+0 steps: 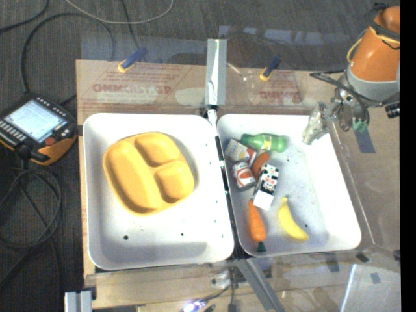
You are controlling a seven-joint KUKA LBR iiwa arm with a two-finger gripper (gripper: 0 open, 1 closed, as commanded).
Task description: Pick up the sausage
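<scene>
One small sausage (261, 162) lies in the right bin (341, 194) between the bottle (263, 142) and the box (267, 186), looks light, smooth and slippery, best grabbed across its middle; the fingers (312, 134) I cannot tell, apart or together.

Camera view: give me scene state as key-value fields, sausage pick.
target: sausage, right bin, partly under the black-and-white carton
neighbours: green bottle, small can, packet
also in right bin: carrot, banana
left bin: yellow divided plate
end effector: over right bin's far right corner, apart from sausage, holding nothing
status: not yet picked
</scene>
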